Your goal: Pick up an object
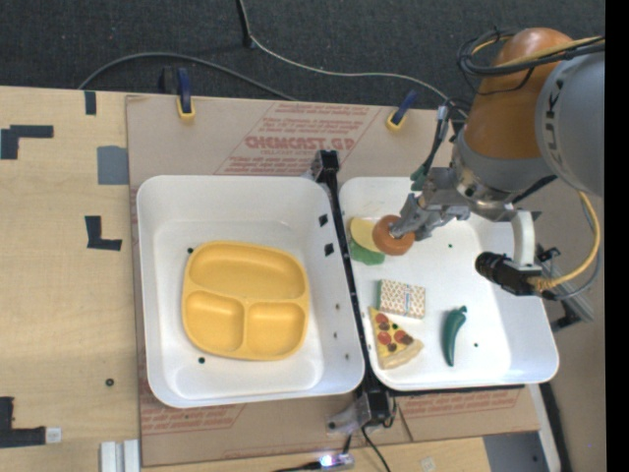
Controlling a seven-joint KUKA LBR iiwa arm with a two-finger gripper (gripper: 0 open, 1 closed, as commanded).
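Observation:
My gripper reaches down into the right bin near its back left corner. Its tip sits on top of a round brown doughnut-like toy and covers part of it. A yellow and green fruit-like toy lies against the brown one on its left. Nearer the front lie a small patterned cracker box, a pizza slice toy and a green pepper. The grey arm with its orange band comes in from the upper right.
The left bin holds a yellow divided plate. A black divider strip runs between the two bins. A black fitting with a yellow cable hangs over the right bin's right side. Two clamps hold the cardboard at the back.

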